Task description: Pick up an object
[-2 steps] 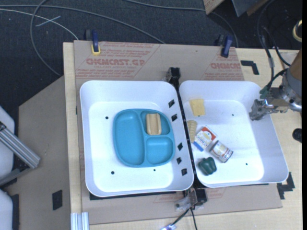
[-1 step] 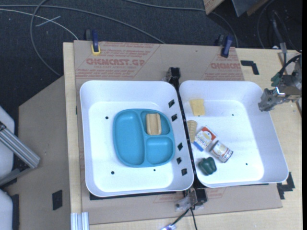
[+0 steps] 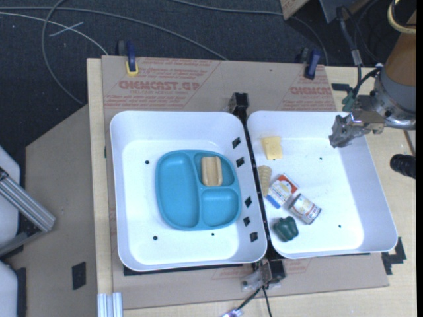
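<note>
The right bin [image 3: 344, 197] holds a pale yellow block [image 3: 271, 147], a small tan piece [image 3: 264, 175] by its left wall, a red-and-white packet [image 3: 280, 191], a small silver can [image 3: 305, 207] and a dark green pepper-like object [image 3: 286, 228]. My gripper [image 3: 342, 136] hangs over the bin's upper right part, well apart from all of them, with nothing seen between its fingers. In the left bin [image 3: 132, 177] lies a blue sectioned plate [image 3: 178, 193] with a tan bread-like piece [image 3: 211, 170] in its upper right compartment.
A black divider with clips [image 3: 246, 177] runs between the bins. Blue clamps [image 3: 132, 61] [image 3: 312, 63] hold the cardboard-covered board at the back. Cables lie on the dark floor at upper left. The arm's body [image 3: 396, 84] fills the right edge.
</note>
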`<state>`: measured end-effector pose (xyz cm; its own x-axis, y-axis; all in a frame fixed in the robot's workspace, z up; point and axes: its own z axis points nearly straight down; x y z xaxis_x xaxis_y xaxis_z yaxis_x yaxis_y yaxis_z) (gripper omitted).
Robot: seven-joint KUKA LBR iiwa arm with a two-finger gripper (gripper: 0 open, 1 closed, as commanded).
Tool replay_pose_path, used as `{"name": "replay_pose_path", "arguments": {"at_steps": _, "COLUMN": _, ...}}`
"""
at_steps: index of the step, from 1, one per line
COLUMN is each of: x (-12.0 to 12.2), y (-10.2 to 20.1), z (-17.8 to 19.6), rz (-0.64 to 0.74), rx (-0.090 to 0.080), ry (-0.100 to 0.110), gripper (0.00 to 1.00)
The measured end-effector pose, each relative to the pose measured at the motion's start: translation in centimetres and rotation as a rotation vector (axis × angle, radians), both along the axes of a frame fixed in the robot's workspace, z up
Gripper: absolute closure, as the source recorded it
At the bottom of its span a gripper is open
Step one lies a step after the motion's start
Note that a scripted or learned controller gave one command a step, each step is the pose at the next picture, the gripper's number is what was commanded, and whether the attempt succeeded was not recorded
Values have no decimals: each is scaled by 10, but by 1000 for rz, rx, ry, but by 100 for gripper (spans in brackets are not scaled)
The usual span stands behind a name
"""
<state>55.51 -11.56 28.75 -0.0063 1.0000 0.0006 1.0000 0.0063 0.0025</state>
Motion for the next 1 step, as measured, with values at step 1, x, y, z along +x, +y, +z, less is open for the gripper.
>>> {"name": "replay_pose_path", "arguments": {"at_steps": 1, "x": 8, "y": 56, "z": -1, "rz": 0, "rx": 2, "ry": 2, "gripper": 100}}
